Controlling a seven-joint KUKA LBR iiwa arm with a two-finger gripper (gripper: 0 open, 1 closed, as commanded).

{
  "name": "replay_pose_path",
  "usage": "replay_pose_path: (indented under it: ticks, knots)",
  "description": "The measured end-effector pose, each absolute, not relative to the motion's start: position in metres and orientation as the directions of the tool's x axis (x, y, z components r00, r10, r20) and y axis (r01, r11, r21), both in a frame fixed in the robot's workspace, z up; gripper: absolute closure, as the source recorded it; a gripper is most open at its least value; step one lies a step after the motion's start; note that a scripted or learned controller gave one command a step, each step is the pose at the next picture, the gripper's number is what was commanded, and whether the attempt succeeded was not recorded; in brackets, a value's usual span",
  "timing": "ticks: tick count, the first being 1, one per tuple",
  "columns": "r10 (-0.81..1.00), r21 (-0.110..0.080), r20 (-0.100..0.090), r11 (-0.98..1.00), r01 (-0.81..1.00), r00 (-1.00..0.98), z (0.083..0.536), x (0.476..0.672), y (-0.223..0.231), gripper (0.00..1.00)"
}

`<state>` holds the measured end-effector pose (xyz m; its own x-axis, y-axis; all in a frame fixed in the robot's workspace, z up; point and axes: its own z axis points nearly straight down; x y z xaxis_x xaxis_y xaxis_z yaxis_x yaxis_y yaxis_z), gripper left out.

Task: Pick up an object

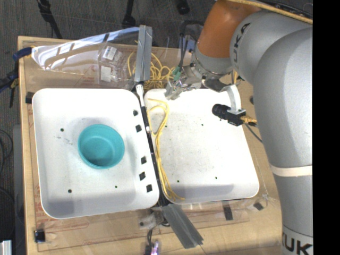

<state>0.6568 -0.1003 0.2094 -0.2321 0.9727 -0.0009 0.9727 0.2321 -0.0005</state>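
A: Where's the teal bowl (101, 145)?
B: Left bin (53, 190), sitting upright near the middle of the floor.

A: And the pincer (175, 86)?
B: At the far left corner of the right bin (212, 158), well apart from the bowl. Can't tell its state.

A: Anything else?
B: A yellow cable (159, 142) loops down the right bin's left side. The worktop (79, 232) is wooden.

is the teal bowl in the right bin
No, the teal bowl sits in the left bin, while the right bin beside it holds no bowl.
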Motion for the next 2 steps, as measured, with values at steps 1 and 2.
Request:
replay_pose_path:
  ticks: [1, 2]
  knots:
    - [0.973, -0.001, -0.001, 0.232, 0.973, -0.232, 0.209, 0.657, -0.100, 0.00]
    - [0.967, -0.004, 0.001, 0.253, 0.967, -0.253, 0.094, 0.656, -0.159, 0.00]
